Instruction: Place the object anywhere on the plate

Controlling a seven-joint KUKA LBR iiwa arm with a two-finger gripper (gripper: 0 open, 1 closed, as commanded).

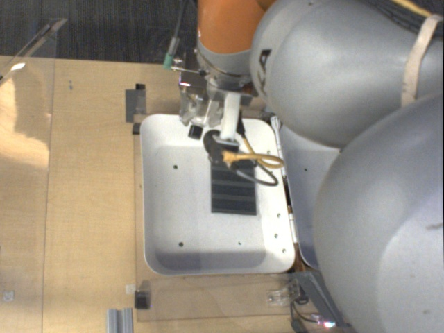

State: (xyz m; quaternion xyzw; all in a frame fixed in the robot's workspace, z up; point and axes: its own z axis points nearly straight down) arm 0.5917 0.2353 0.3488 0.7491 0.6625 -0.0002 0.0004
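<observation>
My gripper (234, 189) hangs over the middle of the left white bin (173, 214), seen from above as a dark ribbed block below the wrist. The grey arm with its orange band (225, 12) comes in from the upper right and covers the back of this bin and most of the right bin (305, 179). I cannot tell whether anything sits under the gripper, because its body hides the bin floor there.
A yellow and black cable (258, 161) loops off the wrist to the right of the gripper. Bare bin floor lies left of and in front of the gripper. Black clamps (137, 103) (142, 298) stand on the wooden bench (69, 207) by the bin's left corners.
</observation>
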